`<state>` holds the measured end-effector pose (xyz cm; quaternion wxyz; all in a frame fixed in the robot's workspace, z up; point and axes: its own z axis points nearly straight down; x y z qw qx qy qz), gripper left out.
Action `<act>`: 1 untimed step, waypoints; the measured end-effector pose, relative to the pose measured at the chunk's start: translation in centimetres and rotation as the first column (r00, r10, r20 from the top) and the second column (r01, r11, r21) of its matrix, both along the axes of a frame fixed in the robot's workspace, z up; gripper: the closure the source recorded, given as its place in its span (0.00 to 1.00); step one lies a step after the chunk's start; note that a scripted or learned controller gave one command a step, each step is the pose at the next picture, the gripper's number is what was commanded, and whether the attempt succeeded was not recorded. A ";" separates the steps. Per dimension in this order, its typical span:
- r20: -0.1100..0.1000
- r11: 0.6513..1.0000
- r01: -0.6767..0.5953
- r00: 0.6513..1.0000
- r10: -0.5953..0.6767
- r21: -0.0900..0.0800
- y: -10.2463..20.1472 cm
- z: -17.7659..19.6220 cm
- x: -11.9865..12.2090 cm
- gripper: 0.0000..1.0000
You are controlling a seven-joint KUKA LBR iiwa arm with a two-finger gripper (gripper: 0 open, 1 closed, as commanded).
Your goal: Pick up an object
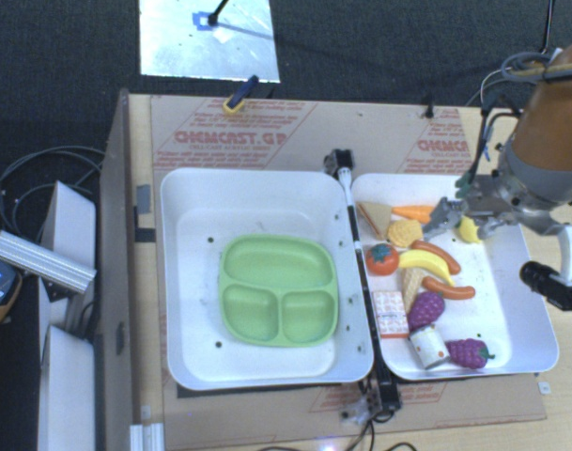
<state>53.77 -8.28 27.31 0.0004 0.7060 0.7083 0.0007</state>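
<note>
Hand (459, 216): over the far part of the right bin (541, 332), reaching in from the bin's right edge; grey fingers spread apart and pointing toward the divider; nothing seen between them.
Arm (548, 130): grey, orange band above the wrist, cables on top, over the right bin's far right corner.
Yellow piece (468, 229): small, just beside the hand, touching or nearly so; cannot tell which. Not gripped.
Carrot (413, 212): orange, near the far edge of the right bin, just left of the hand.
Wedge (376, 219): tan, at the far left corner of the right bin, by the divider.
Tomato (381, 258): red-orange, green top, against the left edge.
Banana (426, 262): yellow, mid-bin, touching the tomato.
Sausages: one (436, 253) just beyond the banana, one (448, 289) just nearer than it.
Ice cream cone (412, 283): tan, below the banana.
Card (390, 312): white with a red pattern, flat along the left edge.
Grapes: purple bunch (425, 310) mid-bin; a second bunch (466, 352) near the near edge.
Can (428, 347): white, red end, tilted, between the two grape bunches.
Left bin (187, 252): holds a green divided plate (279, 289), three compartments, roughly centred.
Worktop (267, 130): brown board with red print under both bins; yellow-and-blue clamp (240, 94) at its far edge.
</note>
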 end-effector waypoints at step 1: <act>-0.002 1.000 0.002 1.000 -0.002 0.000 -0.6 -8.5 -3.3 0.00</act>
